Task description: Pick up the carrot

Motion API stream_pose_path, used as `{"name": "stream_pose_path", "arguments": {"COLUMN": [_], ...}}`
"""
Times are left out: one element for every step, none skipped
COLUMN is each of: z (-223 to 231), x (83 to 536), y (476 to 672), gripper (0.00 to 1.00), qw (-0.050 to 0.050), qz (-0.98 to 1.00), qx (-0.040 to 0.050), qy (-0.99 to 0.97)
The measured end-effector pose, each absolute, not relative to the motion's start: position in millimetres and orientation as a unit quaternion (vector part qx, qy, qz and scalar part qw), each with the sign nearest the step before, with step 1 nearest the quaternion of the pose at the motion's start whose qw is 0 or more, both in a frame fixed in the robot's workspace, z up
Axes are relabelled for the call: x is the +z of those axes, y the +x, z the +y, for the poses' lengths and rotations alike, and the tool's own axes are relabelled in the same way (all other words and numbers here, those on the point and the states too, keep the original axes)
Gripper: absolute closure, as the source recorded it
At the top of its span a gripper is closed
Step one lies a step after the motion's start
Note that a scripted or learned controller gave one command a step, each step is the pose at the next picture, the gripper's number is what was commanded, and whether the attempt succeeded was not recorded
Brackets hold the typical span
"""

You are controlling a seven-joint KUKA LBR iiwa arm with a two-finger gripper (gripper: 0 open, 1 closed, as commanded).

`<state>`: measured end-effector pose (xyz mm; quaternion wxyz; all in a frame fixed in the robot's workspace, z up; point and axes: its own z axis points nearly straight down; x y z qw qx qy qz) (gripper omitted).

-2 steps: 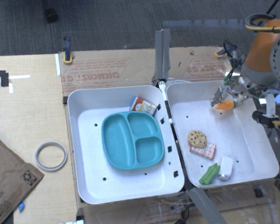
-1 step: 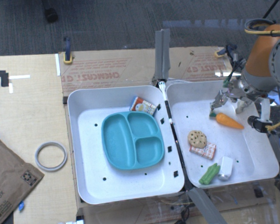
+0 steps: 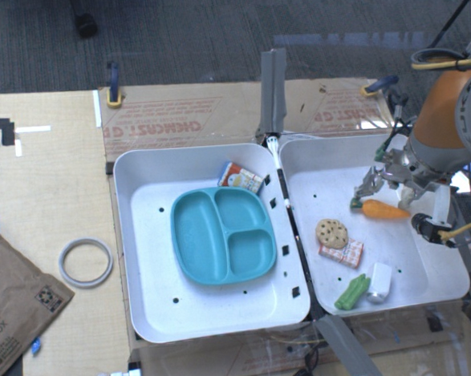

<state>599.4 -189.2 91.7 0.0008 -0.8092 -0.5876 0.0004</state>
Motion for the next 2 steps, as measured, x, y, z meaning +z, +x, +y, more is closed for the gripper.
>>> {"name": "stream_pose_path", "arguments": {"z": [-174.8,-176.0], "x": [91.7,100.8], "y": [572.4,572.3], "gripper": [0.0,1.0], "qw": [0.001,0.001], "qz": [-0.635,-0.633], "qx": [0.0006,0.0007], "qy": [-0.773,-0.774]}}
